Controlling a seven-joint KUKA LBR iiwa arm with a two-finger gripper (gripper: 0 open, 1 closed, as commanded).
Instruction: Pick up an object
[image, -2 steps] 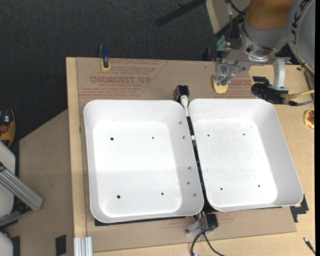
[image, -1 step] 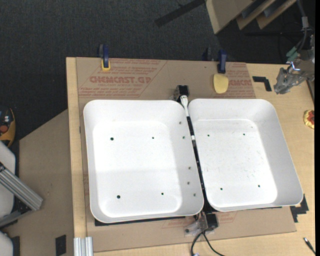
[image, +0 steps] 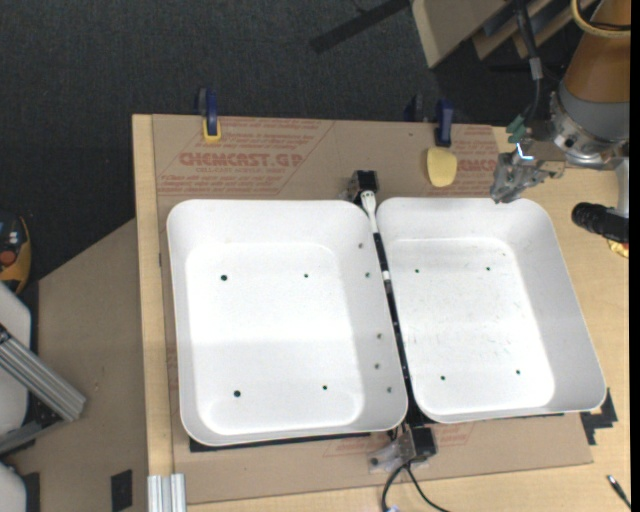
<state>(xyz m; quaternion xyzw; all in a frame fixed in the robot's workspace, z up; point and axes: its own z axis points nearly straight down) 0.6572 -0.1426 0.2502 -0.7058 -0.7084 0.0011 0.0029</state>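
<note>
two white bins are seen side by side on a brown board (image: 260, 160). the left bin (image: 190, 300) and the right bin (image: 570, 330) are touching along a black strip in the middle. small dark dots are seen on the floor of each bin.

a small yellow thing (image: 441, 166) is seen on the board, just past the far edge of the right bin and outside both bins. it is right under a blue clamp (image: 443, 122). a second blue clamp (image: 209, 108) is seen at the far edge, past the left bin.

the arm (image: 600, 70) is seen at the top right. the gripper (image: 513, 184) is pointed down at the far right corner of the right bin, near the rim. nothing is seen between its tips. it cannot be told if the tips are wide or narrow, as they are too small and blurred. the gripper is near the yellow thing, to its right, but not touching it.
</note>
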